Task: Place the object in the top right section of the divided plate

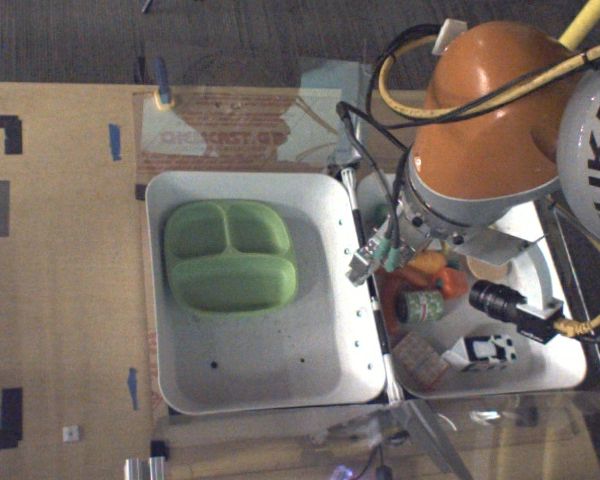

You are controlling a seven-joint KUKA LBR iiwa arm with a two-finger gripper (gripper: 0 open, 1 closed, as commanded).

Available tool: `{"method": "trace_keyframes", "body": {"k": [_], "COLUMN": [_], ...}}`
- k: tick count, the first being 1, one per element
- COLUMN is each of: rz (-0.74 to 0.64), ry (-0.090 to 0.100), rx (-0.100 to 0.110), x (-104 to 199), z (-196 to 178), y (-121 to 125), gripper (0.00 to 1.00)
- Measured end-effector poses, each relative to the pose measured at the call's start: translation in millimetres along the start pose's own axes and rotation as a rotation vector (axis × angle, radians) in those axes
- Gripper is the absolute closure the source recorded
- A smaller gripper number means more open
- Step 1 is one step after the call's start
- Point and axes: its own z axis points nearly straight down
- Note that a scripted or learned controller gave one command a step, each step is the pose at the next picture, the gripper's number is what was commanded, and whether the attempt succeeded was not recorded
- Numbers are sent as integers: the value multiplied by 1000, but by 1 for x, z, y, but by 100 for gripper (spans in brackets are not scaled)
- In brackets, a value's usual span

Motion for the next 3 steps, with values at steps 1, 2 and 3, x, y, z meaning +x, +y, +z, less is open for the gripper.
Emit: {"method": "trace_keyframes", "body": {"k": [1,2,3], "rz": [-113,-82,-216], "ry": [2,0,1], "rx": [0,-3,0], "x": [28,11,13], "z": [63,98,116], "y": [47,140,127], "gripper": [100,100,100]}}
